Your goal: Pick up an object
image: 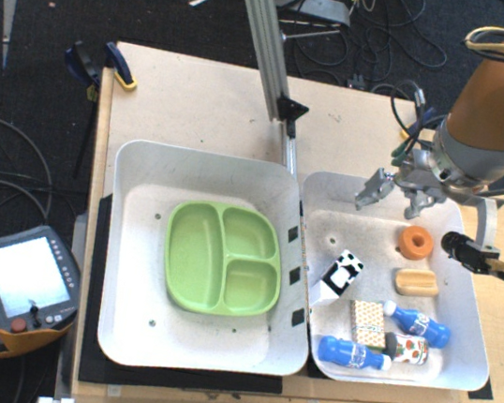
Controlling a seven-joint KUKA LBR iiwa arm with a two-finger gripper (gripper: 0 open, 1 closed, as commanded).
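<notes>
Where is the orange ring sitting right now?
The orange ring lies in the right bin, toward its far right side, just above the tan block and below the open gripper.

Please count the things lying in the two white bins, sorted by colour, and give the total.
Green: 1, the divided plate in the left bin.
Orange: 1, the ring.
Tan: 1, the block.
Black and white: 1, the cow toy.
Blue: 2, the bottles.
Patterned: 2, the box and the can.
Total: 8
</notes>
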